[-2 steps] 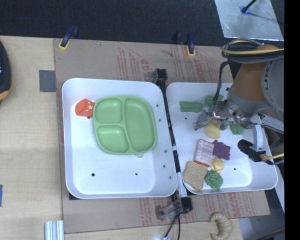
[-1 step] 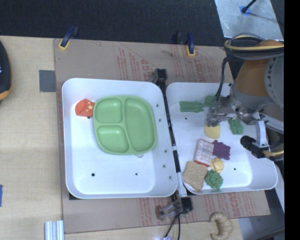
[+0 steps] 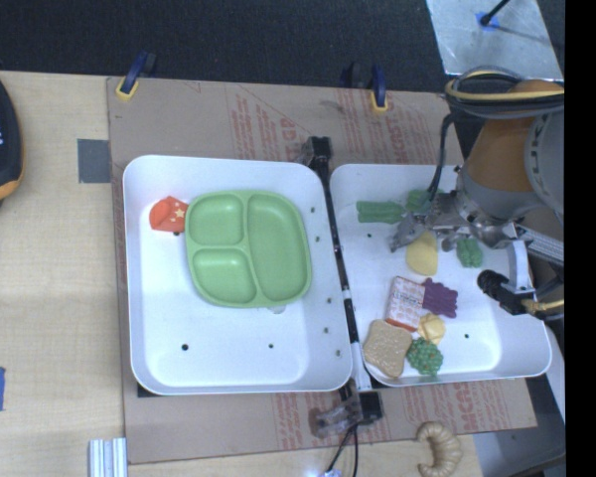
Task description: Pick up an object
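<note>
My gripper point(image 3: 432, 231) hangs low over the upper part of the right bin point(image 3: 497, 356), its grey fingers spread open with nothing between them. A yellow lemon-like piece point(image 3: 423, 256) lies just below the fingertips, touching or nearly touching them. A long green piece point(image 3: 379, 211) lies to the gripper's left and a small green piece point(image 3: 469, 253) to its lower right. Lower in the bin are a purple grape bunch point(image 3: 440, 297), a pink-and-white packet point(image 3: 406, 302), a small yellow piece point(image 3: 432, 328), a tan slice of bread point(image 3: 384, 347) and a green broccoli point(image 3: 424, 357).
The left bin point(image 3: 228, 361) holds a green divided plate point(image 3: 248, 247) and a red piece point(image 3: 167, 215) at its upper left. The arm's grey body and orange band point(image 3: 502, 152) cover the right bin's upper right corner. A tan curled object point(image 3: 440, 446) lies on the bench in front.
</note>
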